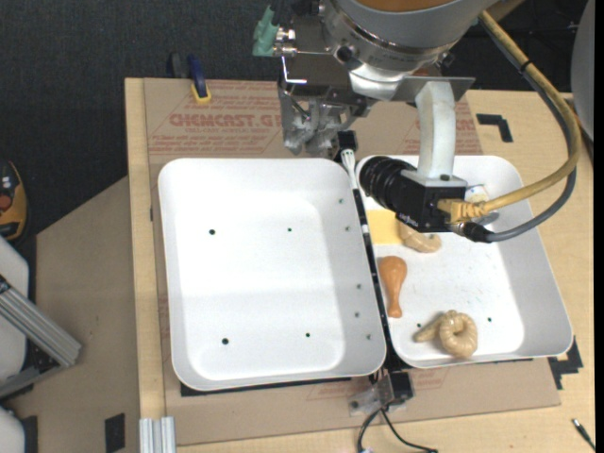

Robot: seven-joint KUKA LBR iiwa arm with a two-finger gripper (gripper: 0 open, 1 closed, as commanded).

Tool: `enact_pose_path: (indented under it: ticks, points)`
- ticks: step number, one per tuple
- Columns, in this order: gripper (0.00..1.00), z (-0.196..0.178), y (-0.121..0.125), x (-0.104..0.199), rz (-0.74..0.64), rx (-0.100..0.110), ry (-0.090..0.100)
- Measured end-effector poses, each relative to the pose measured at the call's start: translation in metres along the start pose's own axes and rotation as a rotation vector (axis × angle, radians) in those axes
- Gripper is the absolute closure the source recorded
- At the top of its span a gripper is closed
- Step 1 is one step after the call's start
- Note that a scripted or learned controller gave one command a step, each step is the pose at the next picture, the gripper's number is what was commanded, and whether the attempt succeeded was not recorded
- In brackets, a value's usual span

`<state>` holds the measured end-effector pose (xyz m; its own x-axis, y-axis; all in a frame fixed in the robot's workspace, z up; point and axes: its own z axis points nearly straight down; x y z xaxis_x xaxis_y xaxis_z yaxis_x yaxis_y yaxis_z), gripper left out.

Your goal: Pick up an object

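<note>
Pastry (451, 333) lies near the right bin's (538, 281) front edge, a drumstick (393, 284) by its left wall, yellow block (379, 225) beyond. The hand (316, 132) hangs past both bins' far rims, grip impossible to tell. Nothing appears picked; next it must descend over one object.

Grey arm (415, 8) with orange band, white bracket, black cylindrical camera, tan hose.

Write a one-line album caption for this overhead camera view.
Robot arm reaches over the right bin holding a drumstick, pretzel and yellow block.
</note>
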<state>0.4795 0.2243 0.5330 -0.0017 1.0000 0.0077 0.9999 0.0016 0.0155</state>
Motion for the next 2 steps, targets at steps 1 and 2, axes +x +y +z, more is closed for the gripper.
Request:
enact_pose_path:
  ticks: [1, 2]
  points:
    - [1.0, -0.005, 0.0, -0.147, 0.018, 0.013, -0.011]
    - [1.0, 0.163, -0.005, -0.086, -0.003, 0.034, -0.012]
